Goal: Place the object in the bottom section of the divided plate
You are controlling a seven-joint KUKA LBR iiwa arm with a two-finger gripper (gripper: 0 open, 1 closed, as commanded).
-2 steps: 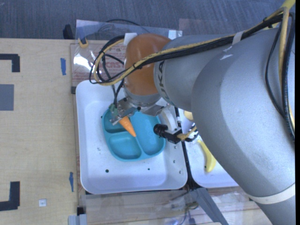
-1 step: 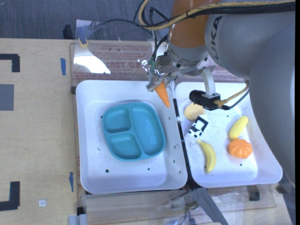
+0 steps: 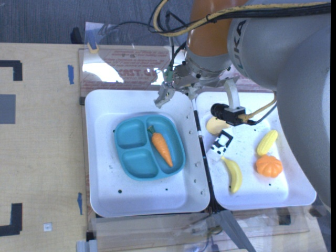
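A toy carrot (image 3: 161, 146), orange with a green top, lies in the long right section of the blue divided plate (image 3: 127, 161). Its green end points to the bin's far edge, its tip to the near edge. The plate sits mid-bin in the left bin (image 3: 100, 193).

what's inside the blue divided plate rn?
A toy carrot lies in the long right compartment of the blue divided plate. The two left compartments show bare blue. The plate floor under the carrot is covered.
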